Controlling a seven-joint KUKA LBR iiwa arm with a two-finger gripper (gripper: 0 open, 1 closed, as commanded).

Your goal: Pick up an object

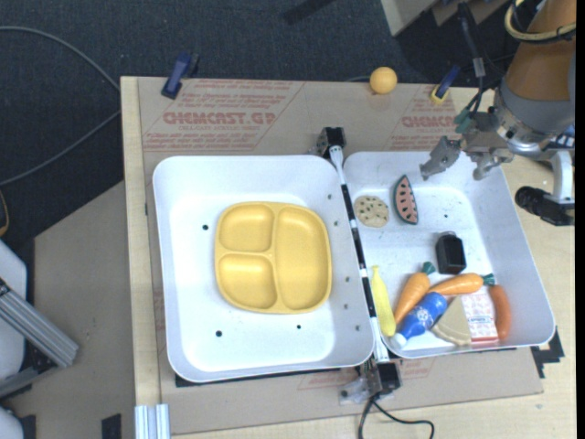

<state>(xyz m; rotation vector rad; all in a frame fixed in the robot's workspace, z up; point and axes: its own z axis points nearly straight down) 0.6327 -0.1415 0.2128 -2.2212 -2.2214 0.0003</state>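
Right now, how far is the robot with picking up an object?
Nothing looks picked yet. The gripper is open above the far end of the right bin, with nothing between its fingers. The watermelon slice, cookie and carrots lie in that bin. Descending, closing on one and lifting all remain.

plate yellow | bins white | carrots orange | watermelon slice red, green rind | ball yellow-orange
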